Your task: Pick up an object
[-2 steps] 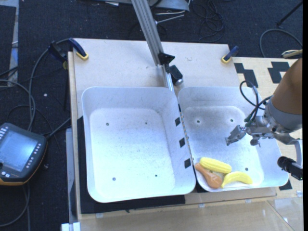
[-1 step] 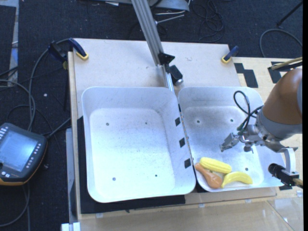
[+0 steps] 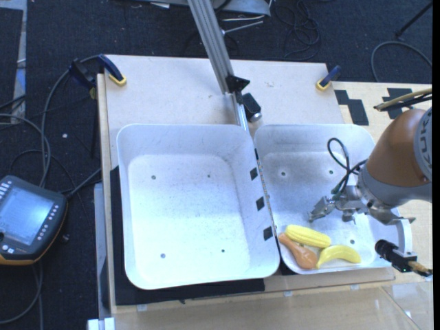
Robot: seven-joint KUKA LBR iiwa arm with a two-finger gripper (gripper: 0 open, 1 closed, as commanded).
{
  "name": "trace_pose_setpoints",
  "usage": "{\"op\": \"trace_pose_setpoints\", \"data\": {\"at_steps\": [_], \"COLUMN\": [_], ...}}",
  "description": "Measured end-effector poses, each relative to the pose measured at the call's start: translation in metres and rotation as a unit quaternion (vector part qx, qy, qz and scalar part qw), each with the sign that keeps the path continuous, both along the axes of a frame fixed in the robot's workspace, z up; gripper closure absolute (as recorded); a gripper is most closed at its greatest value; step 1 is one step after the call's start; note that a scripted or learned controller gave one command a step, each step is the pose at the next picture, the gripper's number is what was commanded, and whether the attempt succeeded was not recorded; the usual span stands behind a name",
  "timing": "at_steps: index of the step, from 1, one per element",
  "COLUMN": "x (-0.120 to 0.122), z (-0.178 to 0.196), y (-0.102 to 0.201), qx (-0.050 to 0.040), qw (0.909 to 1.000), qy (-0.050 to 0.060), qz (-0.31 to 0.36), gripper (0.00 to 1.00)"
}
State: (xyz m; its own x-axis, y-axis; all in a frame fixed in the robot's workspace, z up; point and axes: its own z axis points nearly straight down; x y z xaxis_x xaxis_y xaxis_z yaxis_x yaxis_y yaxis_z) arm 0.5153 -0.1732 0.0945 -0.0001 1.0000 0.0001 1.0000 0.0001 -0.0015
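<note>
While the gripper [image 3: 322,210] hovered in the right bin [image 3: 302,150], jaws apparently apart and empty, the yellow corn cob [image 3: 309,236] lay just below-left of them near the front wall, long axis crosswise, with a banana [image 3: 339,254] and an orange piece [image 3: 300,251] beside it.

Two yellow bananas [image 3: 308,236] [image 3: 339,254] and an orange carrot-like piece [image 3: 300,251], clustered, touching.

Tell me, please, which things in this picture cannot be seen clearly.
- Gripper, camera view: too small and blurred to tell whether open or shut.
- Orange object: partly covered by the yellow corn-like piece; its kind is unclear.
- Arm: cut off by the right edge.
- Handheld screen: cut off by the left edge.
</note>
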Motion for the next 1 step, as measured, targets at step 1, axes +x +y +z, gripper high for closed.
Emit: {"op": "trace_pose_setpoints", "data": {"at_steps": [1], "x": [0.0009], "z": [0.0115], "y": [-0.0002], "qx": [-0.0002], "qw": [1.0], "qy": [-0.001], "qz": [0.0], "gripper": [1.0]}}
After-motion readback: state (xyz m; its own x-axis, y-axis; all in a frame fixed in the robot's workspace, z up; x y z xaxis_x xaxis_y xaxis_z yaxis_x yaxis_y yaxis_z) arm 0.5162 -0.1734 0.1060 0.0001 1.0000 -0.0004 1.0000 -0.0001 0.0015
